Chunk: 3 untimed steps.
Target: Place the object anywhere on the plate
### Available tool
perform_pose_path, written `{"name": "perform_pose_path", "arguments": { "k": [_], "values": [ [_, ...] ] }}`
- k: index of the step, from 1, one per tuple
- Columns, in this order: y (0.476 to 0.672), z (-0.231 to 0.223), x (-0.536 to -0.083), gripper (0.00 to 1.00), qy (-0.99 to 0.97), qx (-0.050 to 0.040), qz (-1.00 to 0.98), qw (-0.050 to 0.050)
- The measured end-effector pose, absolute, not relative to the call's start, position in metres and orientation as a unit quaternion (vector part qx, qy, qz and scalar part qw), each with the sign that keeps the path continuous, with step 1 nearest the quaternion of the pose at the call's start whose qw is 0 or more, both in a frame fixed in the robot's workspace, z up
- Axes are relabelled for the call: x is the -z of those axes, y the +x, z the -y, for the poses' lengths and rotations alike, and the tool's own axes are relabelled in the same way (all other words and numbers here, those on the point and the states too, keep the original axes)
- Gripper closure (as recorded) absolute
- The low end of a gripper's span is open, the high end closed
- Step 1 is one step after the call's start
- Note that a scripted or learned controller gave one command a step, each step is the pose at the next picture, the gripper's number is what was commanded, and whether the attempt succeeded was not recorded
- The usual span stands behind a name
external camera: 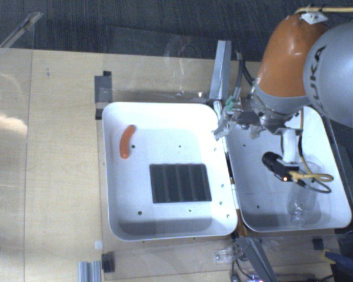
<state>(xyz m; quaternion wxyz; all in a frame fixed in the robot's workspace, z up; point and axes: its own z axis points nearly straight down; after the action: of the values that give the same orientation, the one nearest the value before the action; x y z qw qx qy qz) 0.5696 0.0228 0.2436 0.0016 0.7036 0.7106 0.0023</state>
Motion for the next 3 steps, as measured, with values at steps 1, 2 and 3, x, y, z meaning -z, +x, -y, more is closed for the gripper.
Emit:
{"name": "perform_pose_path", "arguments": {
  "k": [1, 2, 3],
  "values": [
    [0.595, -0.059, -0.302, 0.0, 0.68, -0.0026, -0.733, 0.002],
    [0.599, -0.046, -0.348, 0.0, 0.653, -0.0027, -0.757, 0.003],
    [0.655, -0.083, -0.365, 0.0, 0.635, -0.0024, -0.772, 0.003]
  ]
}}
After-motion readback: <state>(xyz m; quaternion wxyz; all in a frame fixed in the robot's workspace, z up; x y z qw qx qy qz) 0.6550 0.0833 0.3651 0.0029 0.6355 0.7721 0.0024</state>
